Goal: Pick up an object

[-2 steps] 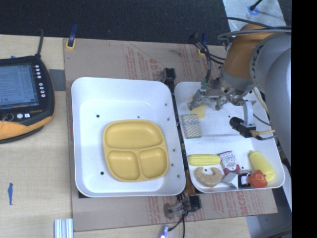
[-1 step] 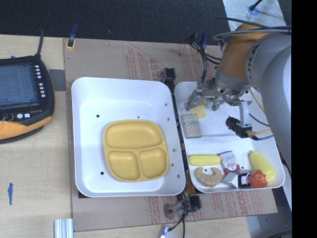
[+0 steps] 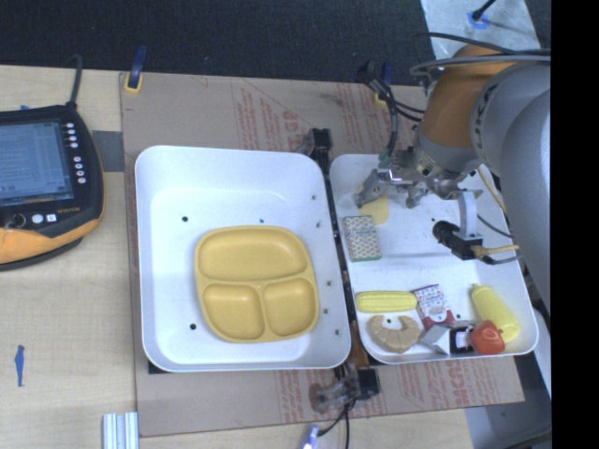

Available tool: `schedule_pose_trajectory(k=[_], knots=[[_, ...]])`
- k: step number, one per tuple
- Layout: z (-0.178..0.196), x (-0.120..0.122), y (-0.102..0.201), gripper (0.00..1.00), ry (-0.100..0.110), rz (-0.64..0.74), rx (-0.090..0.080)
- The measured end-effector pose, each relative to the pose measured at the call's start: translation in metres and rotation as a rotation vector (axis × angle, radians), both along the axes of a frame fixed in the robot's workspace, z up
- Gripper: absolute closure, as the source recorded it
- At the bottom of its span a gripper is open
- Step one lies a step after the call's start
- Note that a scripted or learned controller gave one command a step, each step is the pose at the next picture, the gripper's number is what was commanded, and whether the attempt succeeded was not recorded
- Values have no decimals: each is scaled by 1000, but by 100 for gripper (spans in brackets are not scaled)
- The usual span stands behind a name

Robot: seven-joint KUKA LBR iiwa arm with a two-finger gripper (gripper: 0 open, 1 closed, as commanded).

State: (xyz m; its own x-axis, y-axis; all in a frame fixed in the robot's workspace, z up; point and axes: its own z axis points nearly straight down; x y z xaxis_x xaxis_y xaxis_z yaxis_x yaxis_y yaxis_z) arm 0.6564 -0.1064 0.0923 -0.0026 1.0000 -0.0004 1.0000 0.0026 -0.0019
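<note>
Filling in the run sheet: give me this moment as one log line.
arm: over right bin | gripper: low at far end, near yellow block | grasp: none seen | left bin: yellow divided tray

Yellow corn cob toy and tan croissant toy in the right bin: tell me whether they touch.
Touching, it seems. The camera view shows the yellow corn cob toy lying directly above the tan croissant toy, their edges meeting with no white bin floor between them.

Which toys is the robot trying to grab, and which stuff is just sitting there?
For the job: gripper, corn cob, croissant, yellow bottle, mesh block, right bin.
Lying about: yellow divided plate, left bin, control tablet.
</note>
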Motion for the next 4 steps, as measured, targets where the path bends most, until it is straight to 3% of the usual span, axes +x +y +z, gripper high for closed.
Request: schedule_pose_trajectory(k=[4], knots=[[0,0,11,0,3,2,0]])
